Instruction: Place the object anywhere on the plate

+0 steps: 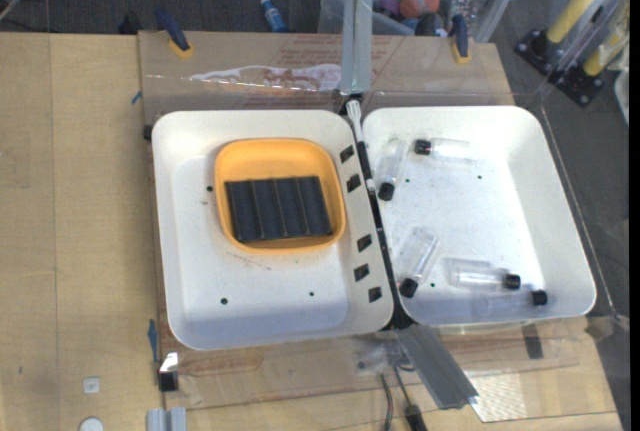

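Lying scattered in the right bin [560, 219], several clear tubes with black caps, one [418, 259] near the divider and another [485, 276] toward the front edge, waited well apart from the orange plate [232, 164] in the left bin [190, 299], which already bore a dark ribbed block [278, 209]. The pick step looked not yet begun, and the gripper's state could not be told. The next move would call for closing on one tube and carrying it across the divider.

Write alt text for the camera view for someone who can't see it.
Two shallow white bins sit side by side on a wooden bench, seen from above. The left bin holds an orange plate with a dark ribbed block lying on it; the right bin holds several clear tubes with black caps scattered about.
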Motion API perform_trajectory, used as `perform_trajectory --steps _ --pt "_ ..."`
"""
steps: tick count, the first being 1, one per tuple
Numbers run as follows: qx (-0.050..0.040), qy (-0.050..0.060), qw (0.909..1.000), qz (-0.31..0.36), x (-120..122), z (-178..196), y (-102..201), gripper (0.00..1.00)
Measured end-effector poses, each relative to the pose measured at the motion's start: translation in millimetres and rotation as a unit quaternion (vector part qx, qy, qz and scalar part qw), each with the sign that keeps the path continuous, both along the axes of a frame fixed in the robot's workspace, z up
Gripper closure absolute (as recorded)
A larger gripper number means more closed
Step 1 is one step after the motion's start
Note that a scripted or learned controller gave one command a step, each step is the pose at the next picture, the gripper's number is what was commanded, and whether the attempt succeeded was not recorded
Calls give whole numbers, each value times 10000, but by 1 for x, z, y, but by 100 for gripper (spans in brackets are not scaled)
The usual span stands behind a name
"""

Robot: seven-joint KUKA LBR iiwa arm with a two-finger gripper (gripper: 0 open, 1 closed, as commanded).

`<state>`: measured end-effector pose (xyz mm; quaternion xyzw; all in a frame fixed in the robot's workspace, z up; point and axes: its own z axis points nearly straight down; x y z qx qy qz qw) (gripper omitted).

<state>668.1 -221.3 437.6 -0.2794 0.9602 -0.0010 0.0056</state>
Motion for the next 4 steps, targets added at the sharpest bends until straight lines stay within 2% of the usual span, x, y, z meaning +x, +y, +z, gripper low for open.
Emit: perform_trajectory --steps 1,2,3,4 --pt "-11 0 9897 1430 0 0 0 100" --pt "-23 4 9470 3213 0 -1 0 100" --pt "-29 4 9090 4167 0 -1 0 100" --pt "-35 5 8473 5312 0 -1 0 100"
